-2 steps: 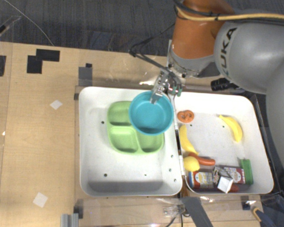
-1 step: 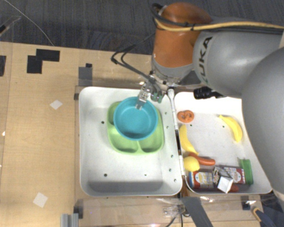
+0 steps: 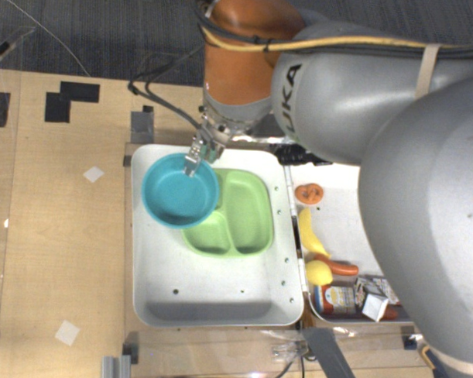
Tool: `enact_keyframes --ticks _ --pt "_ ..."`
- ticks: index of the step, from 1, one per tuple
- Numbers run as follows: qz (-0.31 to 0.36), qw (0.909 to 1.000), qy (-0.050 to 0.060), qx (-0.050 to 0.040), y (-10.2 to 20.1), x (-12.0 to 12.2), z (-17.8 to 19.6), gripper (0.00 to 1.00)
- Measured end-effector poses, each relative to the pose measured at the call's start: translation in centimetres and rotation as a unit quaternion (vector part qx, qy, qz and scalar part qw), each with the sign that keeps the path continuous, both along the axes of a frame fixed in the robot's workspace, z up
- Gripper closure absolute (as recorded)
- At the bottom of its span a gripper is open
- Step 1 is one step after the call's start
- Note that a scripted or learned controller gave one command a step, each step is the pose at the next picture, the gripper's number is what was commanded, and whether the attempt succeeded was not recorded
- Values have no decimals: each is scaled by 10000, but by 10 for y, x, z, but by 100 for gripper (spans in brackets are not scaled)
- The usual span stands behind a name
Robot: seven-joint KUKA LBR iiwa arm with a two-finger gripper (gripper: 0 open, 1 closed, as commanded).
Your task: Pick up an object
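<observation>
"KUKA" lettering on arm [image 3: 290, 93], hand [image 3: 194, 164] clenched on blue bowl [image 3: 180, 192] rim, green tray [image 3: 234, 214] beneath

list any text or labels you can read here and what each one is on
"KUKA" in dark letters on the grey arm, partly cut off by its curve; the "UKA" reads clearly.
The jar in the right bin has a label, too blurred to read.
The small box beside it has print, too small to read.
The black blocks on the bench are shapes, not letters.
</observation>
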State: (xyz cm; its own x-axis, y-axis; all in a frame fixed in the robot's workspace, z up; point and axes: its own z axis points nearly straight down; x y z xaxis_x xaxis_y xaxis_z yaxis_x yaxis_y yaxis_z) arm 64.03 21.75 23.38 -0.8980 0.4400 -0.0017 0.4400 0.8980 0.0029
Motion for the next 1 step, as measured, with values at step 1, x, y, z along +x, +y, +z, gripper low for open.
enact_keyframes --ticks 1 --pt "-24 10000 -18 1 18 19 39 100"
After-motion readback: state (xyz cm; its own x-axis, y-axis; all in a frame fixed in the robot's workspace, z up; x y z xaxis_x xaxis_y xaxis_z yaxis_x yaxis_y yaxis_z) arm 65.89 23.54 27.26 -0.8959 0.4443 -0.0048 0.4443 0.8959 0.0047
